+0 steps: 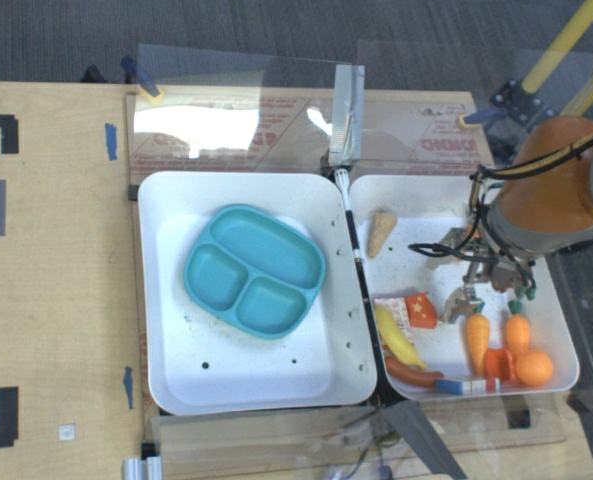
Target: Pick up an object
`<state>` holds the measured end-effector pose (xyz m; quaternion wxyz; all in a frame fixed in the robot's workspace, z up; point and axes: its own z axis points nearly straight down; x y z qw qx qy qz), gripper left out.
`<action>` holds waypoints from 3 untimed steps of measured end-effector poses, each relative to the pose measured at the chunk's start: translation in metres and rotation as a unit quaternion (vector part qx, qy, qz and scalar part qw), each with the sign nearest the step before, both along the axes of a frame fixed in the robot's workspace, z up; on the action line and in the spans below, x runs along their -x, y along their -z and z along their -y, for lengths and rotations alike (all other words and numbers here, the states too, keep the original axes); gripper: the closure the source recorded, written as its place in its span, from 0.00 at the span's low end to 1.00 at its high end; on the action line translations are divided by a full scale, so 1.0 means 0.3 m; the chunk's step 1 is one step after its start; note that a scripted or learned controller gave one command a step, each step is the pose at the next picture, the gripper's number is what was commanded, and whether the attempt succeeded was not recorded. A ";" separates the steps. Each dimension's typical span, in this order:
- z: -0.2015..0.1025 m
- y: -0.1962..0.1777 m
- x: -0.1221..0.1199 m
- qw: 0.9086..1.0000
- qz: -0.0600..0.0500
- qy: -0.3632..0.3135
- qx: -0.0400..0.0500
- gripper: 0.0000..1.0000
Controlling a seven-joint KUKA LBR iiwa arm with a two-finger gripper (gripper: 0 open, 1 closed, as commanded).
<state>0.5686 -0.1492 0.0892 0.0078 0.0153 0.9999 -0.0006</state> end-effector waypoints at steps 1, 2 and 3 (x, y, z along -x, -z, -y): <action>0.093 0.000 0.244 0.999 -0.002 -0.038 0.002 0.00; 0.040 0.001 -0.011 1.000 0.000 -0.021 0.000 0.00; -0.016 -0.001 0.211 1.000 -0.002 0.018 0.000 0.00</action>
